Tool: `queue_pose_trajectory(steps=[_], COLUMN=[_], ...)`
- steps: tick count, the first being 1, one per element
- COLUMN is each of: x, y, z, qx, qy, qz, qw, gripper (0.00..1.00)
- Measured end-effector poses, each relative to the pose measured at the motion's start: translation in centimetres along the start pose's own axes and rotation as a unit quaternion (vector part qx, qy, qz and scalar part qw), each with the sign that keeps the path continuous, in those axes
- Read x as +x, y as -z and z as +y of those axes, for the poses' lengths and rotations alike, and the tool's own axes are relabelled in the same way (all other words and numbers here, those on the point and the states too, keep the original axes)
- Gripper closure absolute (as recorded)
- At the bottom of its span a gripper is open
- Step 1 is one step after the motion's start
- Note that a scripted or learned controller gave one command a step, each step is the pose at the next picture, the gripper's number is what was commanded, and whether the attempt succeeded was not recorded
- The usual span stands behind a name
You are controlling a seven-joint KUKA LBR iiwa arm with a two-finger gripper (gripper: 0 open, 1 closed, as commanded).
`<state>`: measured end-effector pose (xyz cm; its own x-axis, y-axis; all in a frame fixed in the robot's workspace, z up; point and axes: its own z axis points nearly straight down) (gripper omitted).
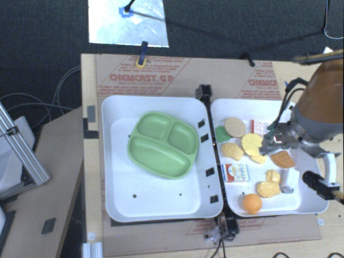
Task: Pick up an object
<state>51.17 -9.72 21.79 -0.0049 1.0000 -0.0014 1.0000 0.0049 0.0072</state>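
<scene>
Several toy foods point(251, 144) are crowding the gripper point(273, 140), grip state unreadable, possibly risking a nudge or double-grab.

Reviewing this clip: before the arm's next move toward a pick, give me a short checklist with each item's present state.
1. Tool is over the right bin, where the objects lie: ok.
2. Object between the fingers: cannot tell; the wrist hides them.
3. Targets near the tool, the yellow piece and brown piece: ok.
4. Targets well apart: not ok; these two and their neighbours crowd together.
5. Orange ball stands clear near the front wall: ok.
6. Green tray lies in the left bin, out of the way: ok.
</scene>
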Motion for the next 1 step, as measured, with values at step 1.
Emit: queue_pose_trajectory(steps=[1], x=[3.99], y=[-0.58], z=[2.72], qx=[0.002], qy=[0.002], qz=[0.001], qw=[1.0000], gripper=[1.00])
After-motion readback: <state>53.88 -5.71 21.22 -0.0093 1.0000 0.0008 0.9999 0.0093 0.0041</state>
